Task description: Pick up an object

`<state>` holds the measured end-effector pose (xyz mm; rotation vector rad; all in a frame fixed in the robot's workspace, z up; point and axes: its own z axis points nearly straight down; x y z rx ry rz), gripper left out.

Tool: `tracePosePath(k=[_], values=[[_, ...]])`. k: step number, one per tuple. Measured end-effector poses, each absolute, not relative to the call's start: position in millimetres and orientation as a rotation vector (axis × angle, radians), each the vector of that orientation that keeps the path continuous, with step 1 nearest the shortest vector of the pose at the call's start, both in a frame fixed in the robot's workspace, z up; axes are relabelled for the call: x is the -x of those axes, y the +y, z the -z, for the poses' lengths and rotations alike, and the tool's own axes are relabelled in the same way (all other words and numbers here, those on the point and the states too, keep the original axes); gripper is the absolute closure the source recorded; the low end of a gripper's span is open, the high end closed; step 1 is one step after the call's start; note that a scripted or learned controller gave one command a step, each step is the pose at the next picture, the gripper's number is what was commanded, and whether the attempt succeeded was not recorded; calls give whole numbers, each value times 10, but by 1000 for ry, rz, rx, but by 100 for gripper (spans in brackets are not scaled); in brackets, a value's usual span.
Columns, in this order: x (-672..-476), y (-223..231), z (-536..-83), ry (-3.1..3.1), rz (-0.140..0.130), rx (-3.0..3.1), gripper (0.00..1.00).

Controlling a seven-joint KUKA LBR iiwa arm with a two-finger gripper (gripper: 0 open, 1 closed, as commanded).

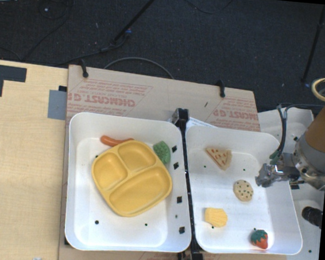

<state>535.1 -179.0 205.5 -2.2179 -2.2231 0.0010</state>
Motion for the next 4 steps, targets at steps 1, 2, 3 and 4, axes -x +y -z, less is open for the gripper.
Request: tracePosePath(k=[1, 2, 3, 4], values=[[-5268, -1225, -1988, -2222, -1, 2212, 100], [-5230, -782, -2091, -2223, -1, 2213, 100], [-5103, -267, -2168, -2223, -2, 2212, 100], [-5127, 326, -2115, -2224, -4, 2212, 100]])
